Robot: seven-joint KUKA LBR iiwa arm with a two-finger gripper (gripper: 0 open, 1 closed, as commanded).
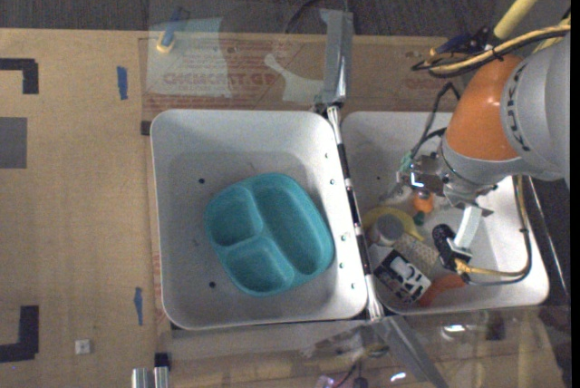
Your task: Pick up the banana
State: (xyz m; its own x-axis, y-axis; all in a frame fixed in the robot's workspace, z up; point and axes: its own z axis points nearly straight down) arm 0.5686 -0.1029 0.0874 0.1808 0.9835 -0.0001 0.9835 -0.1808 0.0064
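Observation:
The banana (391,216), a pale yellow curved shape, lies in the left half of the right bin (381,137), close to the wall between the two bins. My gripper (417,187) hangs low over the right bin, just above and to the right of the banana, below the orange band (478,119) of the arm. A small orange item (422,204) sits right under the gripper, partly hidden by it.
A teal divided plate (265,234) lies in the left bin (181,150). In the right bin's front part lie a black-and-white packet (404,274) and a red-orange object (446,287). A yellow cable (494,273) loops along that bin's front right.

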